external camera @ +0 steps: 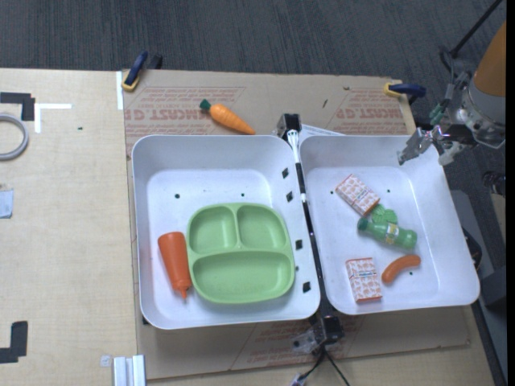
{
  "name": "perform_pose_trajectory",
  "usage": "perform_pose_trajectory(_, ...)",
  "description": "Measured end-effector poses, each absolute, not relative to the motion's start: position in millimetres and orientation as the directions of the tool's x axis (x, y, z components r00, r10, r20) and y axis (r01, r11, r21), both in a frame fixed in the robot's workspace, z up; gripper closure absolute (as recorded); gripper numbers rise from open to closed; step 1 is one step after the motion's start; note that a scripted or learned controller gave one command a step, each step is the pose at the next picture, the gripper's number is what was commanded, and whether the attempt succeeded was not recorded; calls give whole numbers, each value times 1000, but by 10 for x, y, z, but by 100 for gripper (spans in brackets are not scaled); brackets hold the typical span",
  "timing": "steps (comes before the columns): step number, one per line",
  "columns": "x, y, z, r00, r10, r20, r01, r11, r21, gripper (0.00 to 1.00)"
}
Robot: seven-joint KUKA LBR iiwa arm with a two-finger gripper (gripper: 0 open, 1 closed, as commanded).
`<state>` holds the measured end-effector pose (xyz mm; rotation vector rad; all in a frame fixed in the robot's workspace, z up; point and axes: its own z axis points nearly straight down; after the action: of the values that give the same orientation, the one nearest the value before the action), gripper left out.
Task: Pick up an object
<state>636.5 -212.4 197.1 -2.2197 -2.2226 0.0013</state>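
The right bin (pixel 451 215) holds two small pink boxes, one (pixel 356 194) towards the back and the other (pixel 364 279) at the front. Between them a green bottle (pixel 388 229) lies on its side. An orange sausage (pixel 400 268) rests beside the front box. My gripper (pixel 425 149) hangs over the bin's back right corner, open, with nothing between its fingers. It is well above and behind the objects.
In the left bin (pixel 153 175) sit a green divided plate (pixel 240 252) and an orange bottle (pixel 174 262) at its left. A toy carrot (pixel 228 117) lies on the cardboard behind the bins. Clamps (pixel 135 71) hold the cardboard's back corners.
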Motion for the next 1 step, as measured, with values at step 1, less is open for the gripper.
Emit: perform_pose_trajectory(1, 6477, -1394, 1535, 25, 1000, 0, 1000, -25, -1, 0)
